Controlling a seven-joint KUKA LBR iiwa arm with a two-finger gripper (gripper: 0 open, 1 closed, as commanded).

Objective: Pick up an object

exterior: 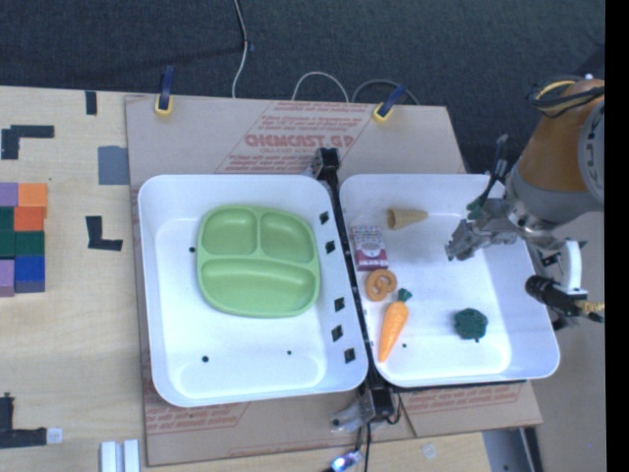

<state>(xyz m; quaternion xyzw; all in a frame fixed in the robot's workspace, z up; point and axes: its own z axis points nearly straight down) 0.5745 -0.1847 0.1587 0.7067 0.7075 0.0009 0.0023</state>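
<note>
Five small objects in the right bin [511,357], hand [460,248] above its far right.
Hand's opening cannot be told; nothing visibly held. Broccoli [471,324] lies just nearward; cone [405,217], long axis left-right, lies leftward.

KUKA iiwa arm [562,155] reached in from the right, orange band above grey wrist, two-finger gripper [460,247] angled down and leftward, nothing seen between its tips
</note>
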